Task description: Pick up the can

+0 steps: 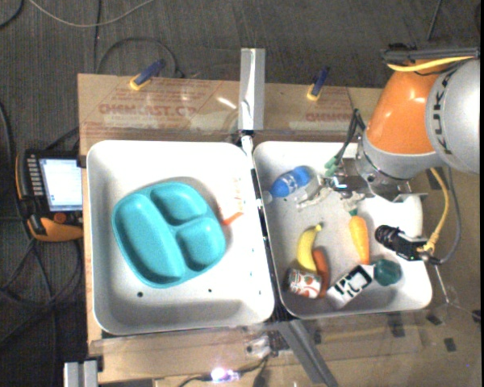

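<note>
Reaching in from the right of the frame, the arm [423, 123] hangs over the upper part of the right bin [419, 301], gripper [327, 185] low near a blue bottle [291, 181] at the bin's upper left. Whether it is spread or closed, or has hold of anything, cannot be told; the metal parts blur together there. Nothing is visibly clamped.

The can [304, 283] lies at the lower left of the right bin, red and white, just beside the banana [308, 246] and touching or nearly touching a dark red pepper-like item [321, 268]. It sits well apart from the gripper, so the pick looks not yet started, or aimed at the wrong spot. Crowding likely makes the grasp awkward: neighbours press close on the can's right side, bin wall close on its left.

Other clutter in the right bin: carrot [359, 239], black-and-white box [351, 284], teal cup [386, 272]. Left bin [105, 297] holds a teal divided plate [171, 230] with a small orange bit [231, 217] at its right edge.

Bins sit side by side on a cardboard sheet [169, 107] held by blue clamps [148, 72]. Dark carpet with loose cables surrounds the bench; a pendant [52, 188] with a lit screen rests at the left of the frame.
</note>
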`<state>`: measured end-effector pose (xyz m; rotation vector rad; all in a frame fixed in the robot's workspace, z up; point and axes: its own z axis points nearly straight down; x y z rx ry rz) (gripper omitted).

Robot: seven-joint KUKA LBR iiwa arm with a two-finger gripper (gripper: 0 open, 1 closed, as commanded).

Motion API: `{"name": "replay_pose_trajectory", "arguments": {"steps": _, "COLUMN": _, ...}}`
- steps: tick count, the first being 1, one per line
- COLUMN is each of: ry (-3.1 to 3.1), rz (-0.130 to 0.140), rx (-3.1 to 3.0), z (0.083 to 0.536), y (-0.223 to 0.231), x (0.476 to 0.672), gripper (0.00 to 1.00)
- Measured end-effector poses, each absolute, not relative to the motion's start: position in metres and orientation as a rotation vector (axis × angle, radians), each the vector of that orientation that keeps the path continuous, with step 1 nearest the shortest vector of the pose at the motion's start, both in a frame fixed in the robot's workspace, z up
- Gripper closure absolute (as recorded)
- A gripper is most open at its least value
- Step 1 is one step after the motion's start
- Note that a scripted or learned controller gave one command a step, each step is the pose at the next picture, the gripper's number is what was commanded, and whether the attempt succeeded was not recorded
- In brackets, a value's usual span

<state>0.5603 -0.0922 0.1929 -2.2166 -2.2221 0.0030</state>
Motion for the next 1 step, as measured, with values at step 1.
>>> {"name": "replay_pose_trajectory", "arguments": {"steps": 1, "ry": -2.121, "rz": -0.011, "rx": -2.33, "z": 0.0897, "y": -0.1196, "x": 0.5639, "gripper": 0.0}}
